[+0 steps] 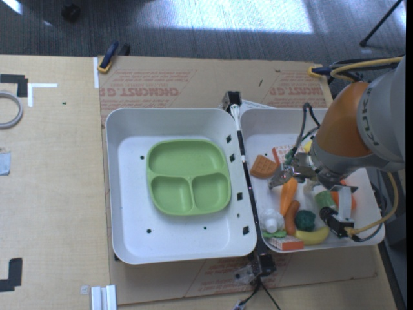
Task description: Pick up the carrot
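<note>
Orange tapered plastic carrot lying in right-hand shallow white bin among other toy food, not lifted. Grey two-finger gripper low over carrot's upper end; open or closed: cannot tell. Grasp and lift judged outstanding

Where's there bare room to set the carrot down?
Free: the white floor of the left bin around the green plate, and the plate's three compartments. Crowded: the right bin, where the carrot lies among other toy food under the hand.

Carrot in rt bin.
</note>
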### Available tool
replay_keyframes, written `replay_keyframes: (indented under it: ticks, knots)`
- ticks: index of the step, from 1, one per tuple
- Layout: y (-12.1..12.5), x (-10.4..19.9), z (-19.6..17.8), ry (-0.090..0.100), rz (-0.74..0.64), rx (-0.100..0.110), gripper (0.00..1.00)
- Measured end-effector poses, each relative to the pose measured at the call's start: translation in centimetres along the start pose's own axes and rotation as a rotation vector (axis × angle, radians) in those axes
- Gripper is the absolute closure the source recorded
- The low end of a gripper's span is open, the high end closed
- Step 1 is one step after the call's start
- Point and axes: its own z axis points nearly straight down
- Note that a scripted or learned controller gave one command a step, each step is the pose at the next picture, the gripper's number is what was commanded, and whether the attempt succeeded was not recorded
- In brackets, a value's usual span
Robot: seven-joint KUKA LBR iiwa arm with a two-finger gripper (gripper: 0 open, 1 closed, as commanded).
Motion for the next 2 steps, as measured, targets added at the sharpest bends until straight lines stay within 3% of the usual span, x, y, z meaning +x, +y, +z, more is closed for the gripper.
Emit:
replay_keyframes:
  ticks: [1,2]
  knots:
    - [0.0,0.0,-0.9,0.0,0.003,0.001,1.0]
    - [0.1,4.5,-10.0,0.0,0.208,-0.001,1.0]
